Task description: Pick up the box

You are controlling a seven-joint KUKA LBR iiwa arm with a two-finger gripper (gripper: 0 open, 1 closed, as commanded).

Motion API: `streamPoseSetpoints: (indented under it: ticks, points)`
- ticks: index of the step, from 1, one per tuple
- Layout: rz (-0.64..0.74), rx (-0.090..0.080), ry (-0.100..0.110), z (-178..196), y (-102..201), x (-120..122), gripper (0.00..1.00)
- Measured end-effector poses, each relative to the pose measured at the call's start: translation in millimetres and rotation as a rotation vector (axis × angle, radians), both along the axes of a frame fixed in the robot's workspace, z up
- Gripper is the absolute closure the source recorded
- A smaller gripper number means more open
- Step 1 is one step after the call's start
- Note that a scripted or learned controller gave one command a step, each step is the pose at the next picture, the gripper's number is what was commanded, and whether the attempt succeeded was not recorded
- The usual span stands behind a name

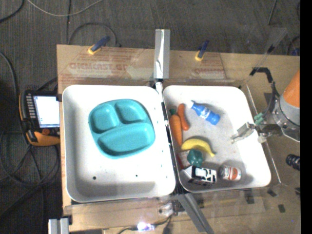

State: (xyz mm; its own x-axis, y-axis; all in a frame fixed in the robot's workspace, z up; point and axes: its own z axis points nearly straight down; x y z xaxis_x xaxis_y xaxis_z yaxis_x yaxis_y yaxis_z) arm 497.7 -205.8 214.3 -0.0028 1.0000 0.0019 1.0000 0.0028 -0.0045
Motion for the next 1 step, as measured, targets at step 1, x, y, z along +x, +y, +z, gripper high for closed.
streamPoseSetpoints:
  ticks: [1]
  points:
    - [-0.008, -0.002, 0.001, -81.2, 12.9, 88.5, 0.00]
